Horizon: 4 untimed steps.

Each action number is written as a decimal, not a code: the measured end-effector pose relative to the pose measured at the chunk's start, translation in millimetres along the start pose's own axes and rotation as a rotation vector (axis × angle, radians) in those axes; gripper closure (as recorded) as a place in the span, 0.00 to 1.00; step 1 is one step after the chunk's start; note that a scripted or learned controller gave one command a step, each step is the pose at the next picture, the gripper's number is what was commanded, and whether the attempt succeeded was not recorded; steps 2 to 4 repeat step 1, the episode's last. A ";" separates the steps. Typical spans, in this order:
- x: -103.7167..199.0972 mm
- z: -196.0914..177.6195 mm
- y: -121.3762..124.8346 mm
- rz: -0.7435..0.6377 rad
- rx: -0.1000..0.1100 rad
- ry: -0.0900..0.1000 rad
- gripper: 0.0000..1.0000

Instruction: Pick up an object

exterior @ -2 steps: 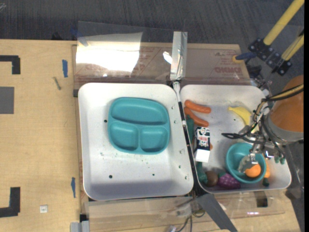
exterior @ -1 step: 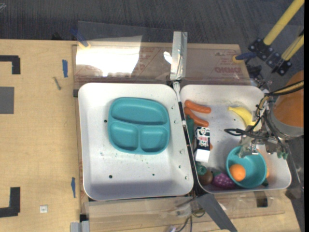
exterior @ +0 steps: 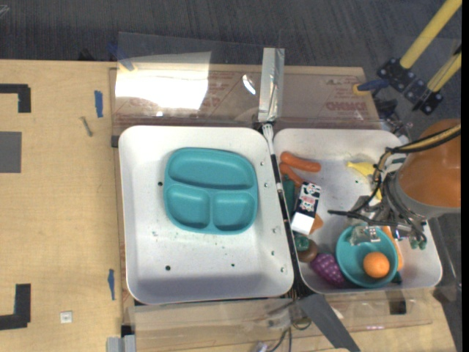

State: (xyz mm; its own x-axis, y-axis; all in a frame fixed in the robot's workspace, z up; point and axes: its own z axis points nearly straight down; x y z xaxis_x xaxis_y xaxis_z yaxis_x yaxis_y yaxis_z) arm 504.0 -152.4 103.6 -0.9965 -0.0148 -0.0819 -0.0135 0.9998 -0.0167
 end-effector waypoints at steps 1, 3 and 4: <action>-47.7 -120.3 27.7 0.063 -0.013 0.065 1.00; -47.7 -120.3 27.7 0.063 -0.013 0.065 1.00; -47.7 -120.3 27.7 0.063 -0.013 0.065 1.00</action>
